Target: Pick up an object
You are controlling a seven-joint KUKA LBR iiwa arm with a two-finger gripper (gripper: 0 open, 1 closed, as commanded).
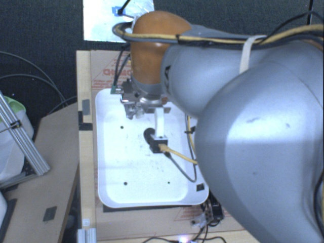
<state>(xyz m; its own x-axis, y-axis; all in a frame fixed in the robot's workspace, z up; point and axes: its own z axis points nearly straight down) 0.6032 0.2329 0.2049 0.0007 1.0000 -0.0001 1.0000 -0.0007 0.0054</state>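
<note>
While the gripper is seen over the white bin, left of middle, it should be lowered slowly; its opening and the object's place cannot be told.

Dark speckled floor; white sheet at top; tan board left, aluminium strut across it

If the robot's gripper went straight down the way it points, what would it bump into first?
Probably the bare white floor of the bin right under the gripper, though its height above that floor is hard to judge.
</note>
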